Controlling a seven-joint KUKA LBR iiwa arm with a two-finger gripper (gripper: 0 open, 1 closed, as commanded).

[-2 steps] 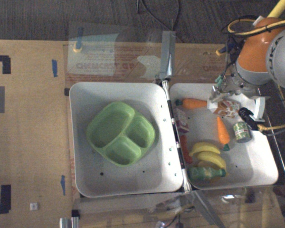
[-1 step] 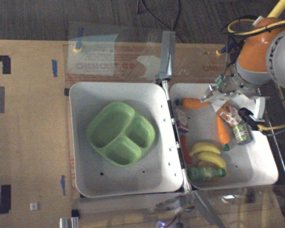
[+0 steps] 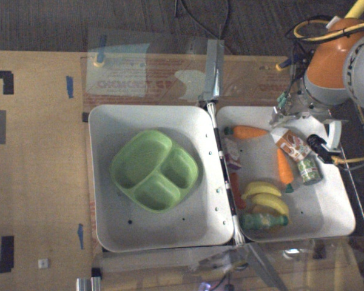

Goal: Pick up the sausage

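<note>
The sausage is a thin dark-red piece lying along the left wall of the right bin, just left of the bananas. My gripper hangs over the far right part of that bin, above a small printed packet. It is well away from the sausage, up and to the right of it, with an orange carrot lying in between. Nothing shows in its grasp.
The right bin also holds a second carrot, a green can, a green bottle and a small wrapper. A green divided plate sits in the left bin. Cables hang near the arm.
</note>
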